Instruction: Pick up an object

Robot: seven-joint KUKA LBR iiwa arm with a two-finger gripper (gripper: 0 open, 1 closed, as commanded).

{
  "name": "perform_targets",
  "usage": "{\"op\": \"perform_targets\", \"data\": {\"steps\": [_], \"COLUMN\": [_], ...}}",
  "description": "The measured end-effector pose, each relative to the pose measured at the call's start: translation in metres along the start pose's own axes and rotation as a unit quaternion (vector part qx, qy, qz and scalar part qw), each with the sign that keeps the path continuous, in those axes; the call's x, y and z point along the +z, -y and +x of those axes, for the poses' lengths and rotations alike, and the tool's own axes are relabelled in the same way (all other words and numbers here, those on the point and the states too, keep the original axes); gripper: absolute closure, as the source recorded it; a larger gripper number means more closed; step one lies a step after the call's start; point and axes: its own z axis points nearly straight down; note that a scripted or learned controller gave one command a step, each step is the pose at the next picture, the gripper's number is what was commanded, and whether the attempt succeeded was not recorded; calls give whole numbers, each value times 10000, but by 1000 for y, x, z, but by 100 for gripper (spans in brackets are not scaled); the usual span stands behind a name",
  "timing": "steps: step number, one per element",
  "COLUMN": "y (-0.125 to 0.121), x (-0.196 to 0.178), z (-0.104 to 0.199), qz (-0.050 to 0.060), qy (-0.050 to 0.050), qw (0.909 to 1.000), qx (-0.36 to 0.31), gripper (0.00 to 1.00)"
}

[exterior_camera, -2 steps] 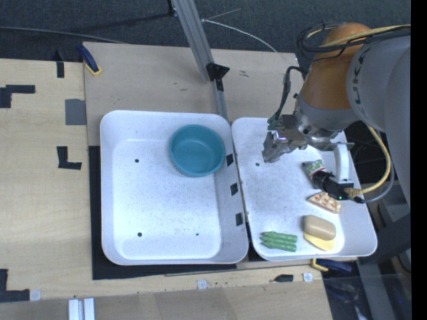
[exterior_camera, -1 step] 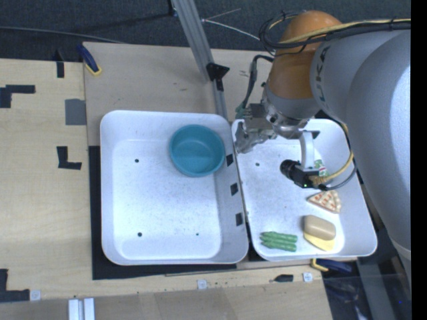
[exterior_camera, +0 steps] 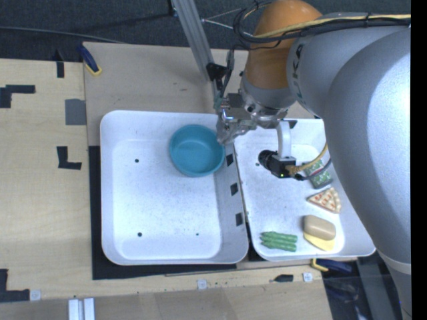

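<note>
Two shallow white bins sit side by side on the tabletop [exterior_camera: 40,179]: the left bin [exterior_camera: 127,245] holds one blue bowl [exterior_camera: 195,151], and the right bin [exterior_camera: 267,192] holds four smaller things, namely one green bundle that looks like toy beans [exterior_camera: 278,241], one yellow-and-tan block like a toy bread or cheese piece [exterior_camera: 319,231], one pizza-slice shape [exterior_camera: 325,200], and one partly hidden item with a green patterned face [exterior_camera: 321,175]. One grey arm [exterior_camera: 360,112] with an orange band [exterior_camera: 283,42] comes in from the right and covers the far right part of the right bin, so that bin's right wall and anything under the arm cannot be made out. The patterned item is cut off by the arm and by a black part with a small green light [exterior_camera: 277,163] that hangs beside it. The hand [exterior_camera: 227,131] is down at the divide between the two bins, at the upper right edge of the blue bowl and seemingly touching its rim. Whether it is clenched on the rim or released I cannot tell, since the metal parts there blur together. The bowl lies in the upper right corner of the left bin, upright, open side up. The other four things lie well apart from the hand, toward the near right of their bin.
</note>
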Motion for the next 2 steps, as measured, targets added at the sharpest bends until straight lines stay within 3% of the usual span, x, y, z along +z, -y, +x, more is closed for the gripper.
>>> {"op": "perform_targets", "data": {"steps": [1, 2], "y": [-32, -31], "x": [5, 4], "z": [52, 48], "qz": [-4, 6], "qy": [-2, 13], "qw": [10000, 10000], "qx": [-5, 16], "gripper": [100, 0]}}
